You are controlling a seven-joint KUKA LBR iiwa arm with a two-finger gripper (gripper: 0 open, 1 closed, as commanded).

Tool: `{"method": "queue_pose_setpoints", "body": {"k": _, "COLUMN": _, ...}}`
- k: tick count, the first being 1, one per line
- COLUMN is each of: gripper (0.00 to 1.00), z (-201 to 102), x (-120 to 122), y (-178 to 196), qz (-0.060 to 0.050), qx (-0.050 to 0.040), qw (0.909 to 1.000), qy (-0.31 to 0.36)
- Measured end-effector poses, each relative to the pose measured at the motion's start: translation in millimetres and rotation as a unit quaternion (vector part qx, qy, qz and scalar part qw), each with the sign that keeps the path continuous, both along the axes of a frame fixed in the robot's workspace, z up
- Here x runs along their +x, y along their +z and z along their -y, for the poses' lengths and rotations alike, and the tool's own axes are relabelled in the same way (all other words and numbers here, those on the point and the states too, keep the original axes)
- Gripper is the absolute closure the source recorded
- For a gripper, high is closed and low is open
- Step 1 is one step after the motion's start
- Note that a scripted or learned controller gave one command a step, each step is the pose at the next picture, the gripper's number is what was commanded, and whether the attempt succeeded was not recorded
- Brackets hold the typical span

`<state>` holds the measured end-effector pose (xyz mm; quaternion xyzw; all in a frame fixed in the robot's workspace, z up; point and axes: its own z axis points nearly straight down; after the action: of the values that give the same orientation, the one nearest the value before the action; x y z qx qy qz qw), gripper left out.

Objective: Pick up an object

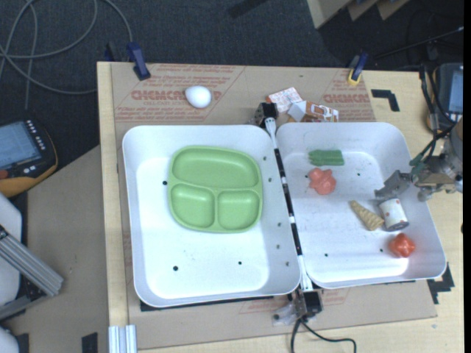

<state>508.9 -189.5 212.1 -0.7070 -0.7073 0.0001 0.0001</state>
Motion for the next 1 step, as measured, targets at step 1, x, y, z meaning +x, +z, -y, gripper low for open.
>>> {"method": "queue_pose_setpoints", "body": {"k": 1, "gripper": 0.00, "z": -9.4, "x": 30.0, "y": -108.5, "qz": 0.008, "qx": 0.0020, "qw": 1.0000, "qy": 0.003}}
